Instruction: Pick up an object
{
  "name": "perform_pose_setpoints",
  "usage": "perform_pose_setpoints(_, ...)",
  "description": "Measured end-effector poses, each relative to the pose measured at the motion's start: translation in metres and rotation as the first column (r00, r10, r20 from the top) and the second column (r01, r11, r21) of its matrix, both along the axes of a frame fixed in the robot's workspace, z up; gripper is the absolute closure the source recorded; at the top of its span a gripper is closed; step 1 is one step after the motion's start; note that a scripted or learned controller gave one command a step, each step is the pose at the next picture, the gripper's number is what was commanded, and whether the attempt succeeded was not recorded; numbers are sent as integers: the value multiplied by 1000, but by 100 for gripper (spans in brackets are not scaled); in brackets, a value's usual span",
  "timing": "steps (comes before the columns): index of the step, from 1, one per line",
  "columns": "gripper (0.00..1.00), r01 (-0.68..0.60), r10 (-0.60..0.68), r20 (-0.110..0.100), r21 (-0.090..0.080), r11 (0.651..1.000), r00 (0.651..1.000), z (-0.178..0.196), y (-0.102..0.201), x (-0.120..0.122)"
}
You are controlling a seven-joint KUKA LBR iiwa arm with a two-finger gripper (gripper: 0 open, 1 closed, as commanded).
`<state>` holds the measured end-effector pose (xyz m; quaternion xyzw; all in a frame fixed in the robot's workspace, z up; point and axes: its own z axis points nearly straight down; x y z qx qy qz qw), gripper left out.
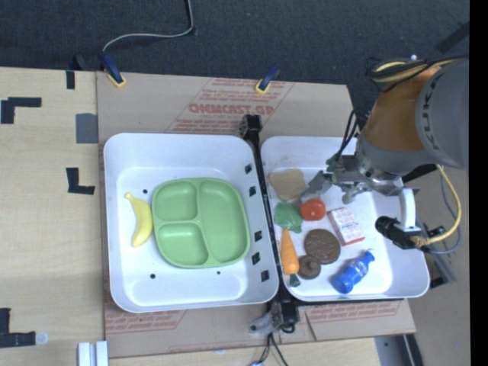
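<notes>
The gripper [335, 187] hangs over the upper middle of the right bin [396, 280], its two fingers spread apart with nothing between them. One fingertip reaches toward the upper left, near the tan bread slice, and the other points down toward the box. It has hold of no object.

Nearest to it lies a small red tomato [313, 210], just below and left of the open fingers and apart from them. A green leafy vegetable [287, 216] touches the tomato's left side. Above that, against the bin's upper left corner, rests the tan bread slice [287, 183]. To the tomato's right sits a small red-and-white box [346, 226] (its print is too small to read), tilted on the bin floor.

Below the box lies a round brown patty [322, 245], and a smaller brown ring-shaped piece [309, 267], something like a doughnut, touches its lower left edge. An orange carrot [289, 252] lies lengthwise along the bin's left wall, just beside the doughnut piece. A blue bottle [352, 273] lies on its side near the lower right of the bin.

The grey arm [450, 120] with its orange band [396, 117] comes in from the right, above the bin's far rim.

In the left bin [122, 280] sits a green divided plate [202, 222] of three compartments, and a yellow banana [140, 219] lies just beside its left edge. Both bins stand on a cardboard sheet [191, 105].
</notes>
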<state>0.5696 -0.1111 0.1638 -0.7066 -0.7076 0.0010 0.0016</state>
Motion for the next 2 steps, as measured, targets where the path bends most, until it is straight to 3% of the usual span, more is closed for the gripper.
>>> perform_pose_setpoints(1,0,1,-1,1,-1,1000,1000,-73,18,2)
perform_pose_setpoints(2,100,1,-1,0,0,1000,1000,-63,18,2)
